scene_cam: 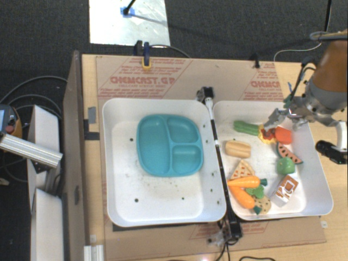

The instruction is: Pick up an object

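Camera view: gripper (283,115) low over right bin (321,192), jaws' state cannot be told. Red toy (283,135) just beneath. Step: approach; next, descend and close on it.

— Floor condition?
— Dark carpet (43,26) surrounds the bench. A pale sheet (130,15) lies at the far side.

— Bench surface?
— Brown printed cardboard (163,75). Black cables (32,91) and an aluminium rail (30,150) sit at left.

The arm (331,75) is cut off by the right edge, and the gripper (283,115) overlaps the red toy (283,135).
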Tool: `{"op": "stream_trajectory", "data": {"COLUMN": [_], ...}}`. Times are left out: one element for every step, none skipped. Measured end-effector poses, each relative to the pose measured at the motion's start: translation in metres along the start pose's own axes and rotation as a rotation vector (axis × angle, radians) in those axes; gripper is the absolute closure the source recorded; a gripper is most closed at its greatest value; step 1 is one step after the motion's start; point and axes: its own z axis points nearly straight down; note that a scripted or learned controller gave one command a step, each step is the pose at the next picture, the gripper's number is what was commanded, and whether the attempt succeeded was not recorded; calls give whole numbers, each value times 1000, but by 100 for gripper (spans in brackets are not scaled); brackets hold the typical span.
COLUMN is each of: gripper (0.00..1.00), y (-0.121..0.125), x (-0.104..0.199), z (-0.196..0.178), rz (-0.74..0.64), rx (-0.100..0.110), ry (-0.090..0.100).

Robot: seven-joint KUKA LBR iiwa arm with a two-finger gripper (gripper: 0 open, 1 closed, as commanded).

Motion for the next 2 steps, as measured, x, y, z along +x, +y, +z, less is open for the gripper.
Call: {"op": "stream_trajectory", "data": {"gripper": [0,0], "y": [10,-18], "x": [-38,-32], "z": [86,91], "rz": [3,-1], "rx": [-3,-32], "ry": [-3,-17]}}
